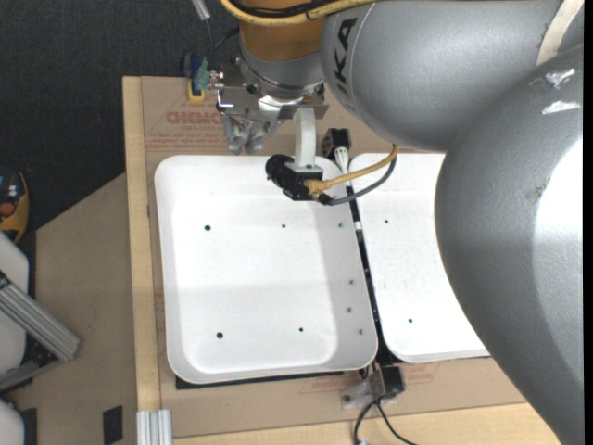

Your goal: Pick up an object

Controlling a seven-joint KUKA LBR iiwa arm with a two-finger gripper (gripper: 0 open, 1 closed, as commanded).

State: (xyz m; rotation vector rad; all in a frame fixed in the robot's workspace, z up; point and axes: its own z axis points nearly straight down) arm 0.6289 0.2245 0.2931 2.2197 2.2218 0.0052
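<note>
Where gripper (pixel 246 135) hovers, left bin (pixel 250 276) rim below.

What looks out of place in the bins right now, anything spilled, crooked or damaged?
Nothing stands out. The left bin and right bin sit flat and side by side on the bench, unmarked apart from small dark dots. The gripper hangs over the left bin's far rim.

Robotics lab: KUKA arm (pixel 463 82), white bins (pixel 250 267).
</note>
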